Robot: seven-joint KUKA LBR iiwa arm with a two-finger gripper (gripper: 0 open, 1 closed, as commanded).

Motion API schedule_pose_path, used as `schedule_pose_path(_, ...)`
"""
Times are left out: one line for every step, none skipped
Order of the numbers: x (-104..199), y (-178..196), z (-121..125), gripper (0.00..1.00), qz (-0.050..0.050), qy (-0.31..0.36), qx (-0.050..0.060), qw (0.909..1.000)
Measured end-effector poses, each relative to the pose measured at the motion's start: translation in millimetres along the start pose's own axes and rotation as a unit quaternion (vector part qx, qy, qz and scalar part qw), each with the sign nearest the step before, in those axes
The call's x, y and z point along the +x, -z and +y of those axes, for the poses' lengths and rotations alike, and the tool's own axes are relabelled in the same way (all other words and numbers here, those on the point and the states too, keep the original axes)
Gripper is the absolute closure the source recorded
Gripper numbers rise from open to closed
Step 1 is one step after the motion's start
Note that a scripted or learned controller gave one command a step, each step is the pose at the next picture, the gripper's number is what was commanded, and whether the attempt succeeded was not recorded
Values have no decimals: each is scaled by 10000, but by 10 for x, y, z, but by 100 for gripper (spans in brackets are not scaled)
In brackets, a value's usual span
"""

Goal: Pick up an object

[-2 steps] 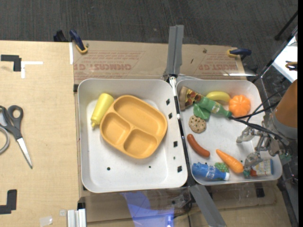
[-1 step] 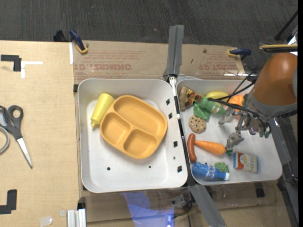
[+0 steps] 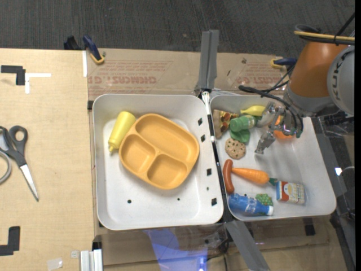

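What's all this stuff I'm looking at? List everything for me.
Bins: two, white, side by side.
Divided plate: one, orange-yellow, left bin.
Bottle: one, yellow, left bin beside plate.
Carrot: one, orange, right bin.
Sausage: one, red, beside carrot.
Cookie: one, brown, right bin.
Blue bottle: one, right bin front.
Small carton: one, white and red, right bin.
Scissors: one pair, grey, bench left.
Hand: one, metal, above right bin.

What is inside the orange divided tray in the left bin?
Nothing: all three compartments of the tray show bare orange plastic. A yellow bottle lies beside its left edge, outside it. The bin floor under the tray is covered and cannot be seen.
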State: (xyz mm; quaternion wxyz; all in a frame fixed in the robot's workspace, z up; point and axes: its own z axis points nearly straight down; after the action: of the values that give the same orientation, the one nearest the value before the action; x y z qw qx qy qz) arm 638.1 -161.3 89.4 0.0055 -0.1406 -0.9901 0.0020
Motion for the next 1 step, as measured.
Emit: schedule_pose_path(808,-3,333,0,-39,-99,-26,9999)
